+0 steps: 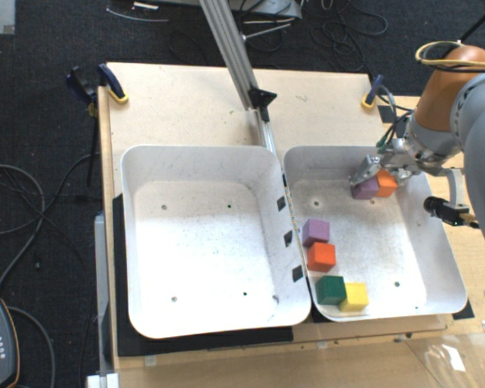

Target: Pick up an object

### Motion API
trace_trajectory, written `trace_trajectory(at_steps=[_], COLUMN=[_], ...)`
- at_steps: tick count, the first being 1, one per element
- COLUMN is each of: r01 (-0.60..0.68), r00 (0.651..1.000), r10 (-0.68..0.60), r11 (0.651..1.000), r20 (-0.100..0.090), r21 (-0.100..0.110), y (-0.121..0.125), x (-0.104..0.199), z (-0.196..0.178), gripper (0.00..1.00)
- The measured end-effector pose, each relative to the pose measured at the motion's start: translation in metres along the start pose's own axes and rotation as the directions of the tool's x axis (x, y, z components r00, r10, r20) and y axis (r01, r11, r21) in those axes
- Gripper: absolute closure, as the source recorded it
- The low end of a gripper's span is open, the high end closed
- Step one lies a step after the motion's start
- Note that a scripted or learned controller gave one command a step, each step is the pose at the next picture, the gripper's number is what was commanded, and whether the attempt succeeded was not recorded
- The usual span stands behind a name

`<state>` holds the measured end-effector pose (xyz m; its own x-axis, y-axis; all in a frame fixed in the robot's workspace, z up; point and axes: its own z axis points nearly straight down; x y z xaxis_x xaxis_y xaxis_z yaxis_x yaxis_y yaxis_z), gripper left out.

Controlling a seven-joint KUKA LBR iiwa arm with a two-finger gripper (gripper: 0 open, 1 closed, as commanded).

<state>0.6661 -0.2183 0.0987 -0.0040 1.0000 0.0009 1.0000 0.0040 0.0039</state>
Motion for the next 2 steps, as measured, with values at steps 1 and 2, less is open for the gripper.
trace_trajectory(at_steps=[1, 2], r01=[0.002, 0.003], r00=[1.0, 1.0], r10=[-0.002, -0.003], r11=[1.0, 1.0], r20=[0.004, 0.003], r21=[-0.004, 0.006], y=[0.0, 0.01], x=[0.001, 0.099], z=[-0.011, -0.001], gripper=[1.0, 1.0])
